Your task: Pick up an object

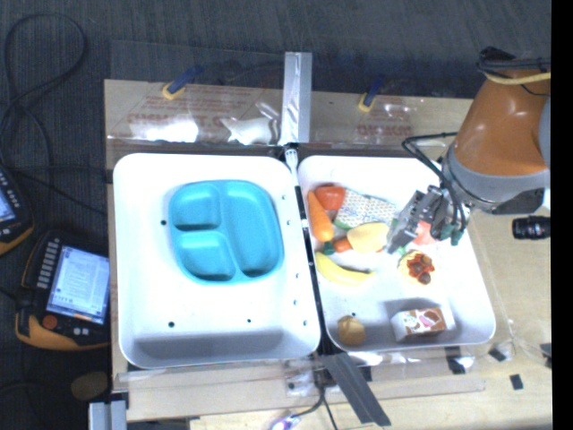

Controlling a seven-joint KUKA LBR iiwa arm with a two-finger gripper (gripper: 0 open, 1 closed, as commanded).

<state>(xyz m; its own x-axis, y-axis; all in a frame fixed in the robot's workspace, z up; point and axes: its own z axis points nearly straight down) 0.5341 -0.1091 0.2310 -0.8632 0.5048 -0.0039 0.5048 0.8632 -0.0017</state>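
White bins (125,267) sit side by side on the surface (501,392), seen from above at a slant. Left bin has a blue tray (226,228) with three compartments, sitting a bit far of the bin's centre.

Right bin (474,280) is where all the stuff is. At its far left corner there's a carrot (318,215) next to a tomato (329,194), with a patterned cloth (365,209) just right of them. A yellow lemon-ish thing (367,236) lies near the middle, and a banana (343,271) is just nearer than it. Small red berry thing (419,266) is to the right of those. A little carton (419,322) sits at the near side, and a brown round thing (351,331) is left of it.

Arm (501,141) comes in from the right, orange band and all. End effector (421,224) is down in the right bin, between the lemon and the berry thing, just beside both. Can't tell how its grip is set, too blurry, and I can't see anything held in it.
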